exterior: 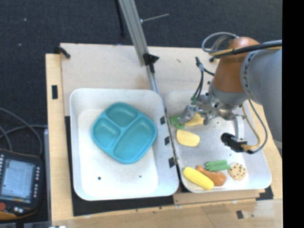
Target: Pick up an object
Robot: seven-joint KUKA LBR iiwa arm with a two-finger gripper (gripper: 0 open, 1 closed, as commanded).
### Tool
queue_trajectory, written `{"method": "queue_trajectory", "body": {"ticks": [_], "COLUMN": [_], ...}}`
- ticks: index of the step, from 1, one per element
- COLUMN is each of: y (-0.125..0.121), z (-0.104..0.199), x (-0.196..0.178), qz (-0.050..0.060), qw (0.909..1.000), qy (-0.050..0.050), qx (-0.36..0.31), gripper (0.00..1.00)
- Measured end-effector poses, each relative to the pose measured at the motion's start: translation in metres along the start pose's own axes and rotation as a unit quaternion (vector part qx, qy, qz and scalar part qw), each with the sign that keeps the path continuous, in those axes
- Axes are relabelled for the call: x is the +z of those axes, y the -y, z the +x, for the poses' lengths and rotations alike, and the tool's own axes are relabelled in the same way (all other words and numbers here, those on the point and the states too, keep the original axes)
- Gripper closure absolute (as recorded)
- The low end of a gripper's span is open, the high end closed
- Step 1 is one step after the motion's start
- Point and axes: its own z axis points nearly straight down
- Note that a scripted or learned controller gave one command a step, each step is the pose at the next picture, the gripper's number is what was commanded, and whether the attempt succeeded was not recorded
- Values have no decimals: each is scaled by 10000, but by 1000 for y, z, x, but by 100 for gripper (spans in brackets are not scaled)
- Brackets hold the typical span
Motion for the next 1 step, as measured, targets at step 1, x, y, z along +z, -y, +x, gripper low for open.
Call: {"method": "queue_trajectory", "body": {"ticks": [1], "y": [1], "z": [-2], "x": [46], "qz": [-4], "qw": [10000], "qy": [1], "qx": [2], "gripper": [0]}}
